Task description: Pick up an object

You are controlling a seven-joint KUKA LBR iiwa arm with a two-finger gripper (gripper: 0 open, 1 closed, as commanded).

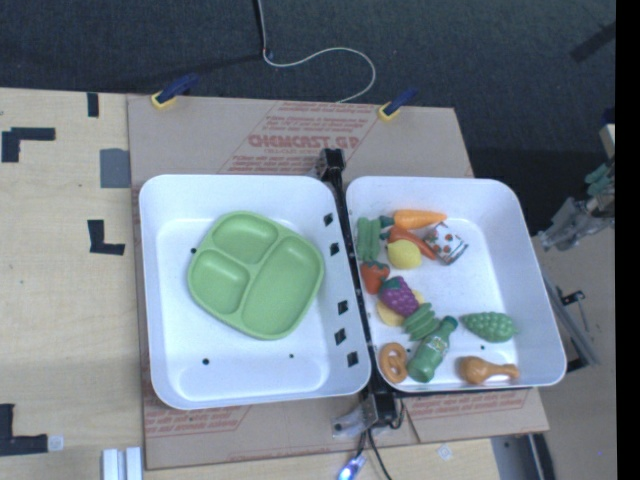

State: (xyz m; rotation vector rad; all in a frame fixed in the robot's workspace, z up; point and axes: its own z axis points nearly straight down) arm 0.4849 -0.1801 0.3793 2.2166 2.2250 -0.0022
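The things to pick from are small plastic toy foods, all lying in the right bin [524, 268], most of them crowded against its left wall. At the top lies an orange carrot [418, 217], with a white piece with red spots [446, 243] just below it and a yellow lemon [404, 255] beside that. Green pods [368, 236] lie along the wall. Lower down, a purple bunch of grapes [397, 295] touches a dark green cucumber [420, 320]. A green bottle [432, 348] lies tilted next to a brown pretzel [392, 361]. A bumpy green piece [487, 325] and a tan drumstick [487, 371] lie apart towards the right.

The left bin [170, 368] holds a light green divided plate [257, 273]. Both bins rest on a cardboard sheet [300, 138] on the wooden worktop [50, 298].
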